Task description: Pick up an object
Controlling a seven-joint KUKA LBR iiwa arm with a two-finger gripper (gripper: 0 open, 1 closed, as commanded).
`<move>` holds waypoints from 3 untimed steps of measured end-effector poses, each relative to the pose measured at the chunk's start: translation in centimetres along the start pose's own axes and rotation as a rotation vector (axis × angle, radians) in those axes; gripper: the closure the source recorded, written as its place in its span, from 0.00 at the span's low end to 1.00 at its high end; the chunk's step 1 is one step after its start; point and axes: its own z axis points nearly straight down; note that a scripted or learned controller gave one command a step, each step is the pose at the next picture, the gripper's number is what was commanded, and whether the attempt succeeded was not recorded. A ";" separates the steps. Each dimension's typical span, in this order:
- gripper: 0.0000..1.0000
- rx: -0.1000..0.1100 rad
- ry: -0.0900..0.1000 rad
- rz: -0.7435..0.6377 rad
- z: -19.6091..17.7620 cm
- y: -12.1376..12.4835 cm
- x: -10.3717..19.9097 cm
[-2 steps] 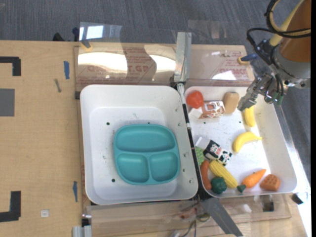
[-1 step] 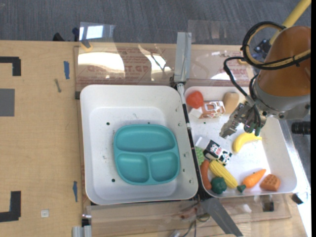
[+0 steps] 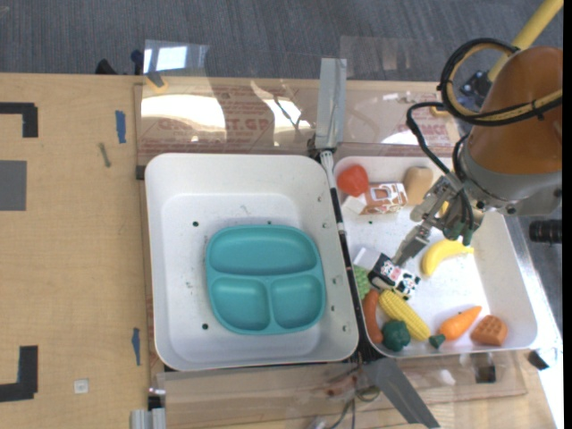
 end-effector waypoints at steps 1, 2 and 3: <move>0.00 0.005 0.009 -0.132 10.5 -1.6 -3.1; 0.00 -0.006 -0.008 -0.095 14.6 -3.6 -2.8; 0.00 0.000 0.001 0.151 14.7 -1.0 -11.9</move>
